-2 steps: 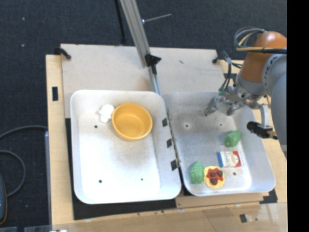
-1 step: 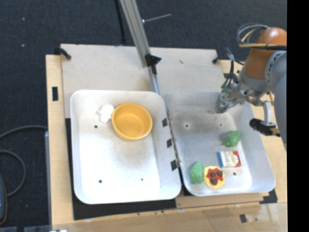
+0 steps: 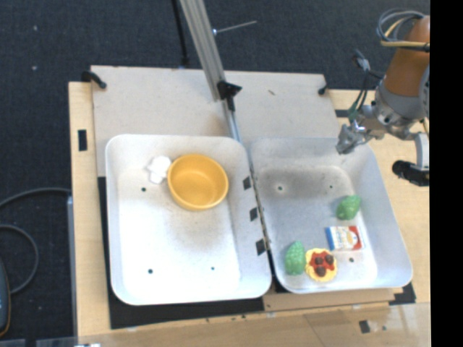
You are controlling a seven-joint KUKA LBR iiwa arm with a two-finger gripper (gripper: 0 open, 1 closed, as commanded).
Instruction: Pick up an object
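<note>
The right bin (image 3: 376, 172) holds four small things near its front part. A green toy (image 3: 349, 207) lies closest to the tool (image 3: 348, 140), a little lower in the view and well apart from it; its shape is roundish, so no clear long axis shows. Just below it sits a small white carton with red and blue print (image 3: 343, 238), with its long side running left to right in the view. Further to the front lie a yellow round piece with dark red bits on it (image 3: 322, 264) and, touching its left side, a second green toy (image 3: 294, 258), which is longer from back to front.

The tool hangs over the back right corner of this bin. It holds nothing, and I cannot tell how far it is open.

In the left bin (image 3: 130, 266) an orange bowl (image 3: 198, 181) stands upright, with a small white object (image 3: 158, 168) just beside its left rim.
</note>
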